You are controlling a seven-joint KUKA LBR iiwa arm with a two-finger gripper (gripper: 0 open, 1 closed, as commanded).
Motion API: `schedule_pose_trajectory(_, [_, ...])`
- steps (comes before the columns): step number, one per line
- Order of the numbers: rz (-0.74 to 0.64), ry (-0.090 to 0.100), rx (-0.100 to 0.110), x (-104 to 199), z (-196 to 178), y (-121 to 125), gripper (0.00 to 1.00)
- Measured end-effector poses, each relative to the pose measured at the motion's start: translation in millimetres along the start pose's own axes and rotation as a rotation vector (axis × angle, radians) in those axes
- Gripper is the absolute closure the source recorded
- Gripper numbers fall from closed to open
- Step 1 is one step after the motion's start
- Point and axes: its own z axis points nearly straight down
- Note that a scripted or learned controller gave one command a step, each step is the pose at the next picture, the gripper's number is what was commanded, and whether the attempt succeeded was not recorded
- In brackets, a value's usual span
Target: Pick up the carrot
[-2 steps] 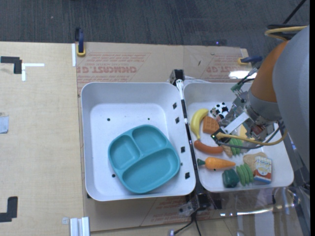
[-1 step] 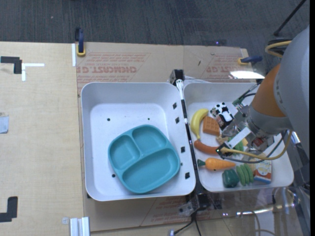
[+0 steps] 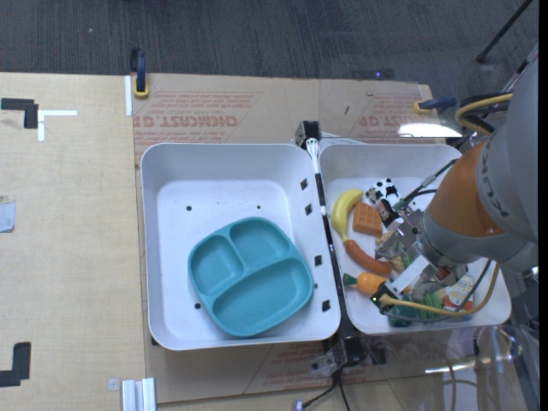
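Two white bins on desk: left bin (image 3: 163, 229) holds teal divided plate (image 3: 250, 274); right bin (image 3: 360, 315) holds carrot (image 3: 368, 282), unlifted beside banana (image 3: 345, 210) and sausage (image 3: 366, 256); pincer (image 3: 401, 255) above, aperture indeterminable; pickup judged pending.

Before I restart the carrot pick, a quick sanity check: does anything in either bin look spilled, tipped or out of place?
Nothing looks spilled or damaged. The blue plate lies flat but skewed in the left bin. In the right bin, the carrot, banana and other toys crowd together beside the arm.
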Motion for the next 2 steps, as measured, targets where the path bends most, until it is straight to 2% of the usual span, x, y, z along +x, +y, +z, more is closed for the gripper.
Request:
schedule_pose_trajectory(1, [0.379,-0.02,0.009,-9.2,6.3,0.6,0.0])
schedule_pose_trajectory(2, [0.385,-0.024,0.011,-6.9,-64.6,-1.9,0.0])
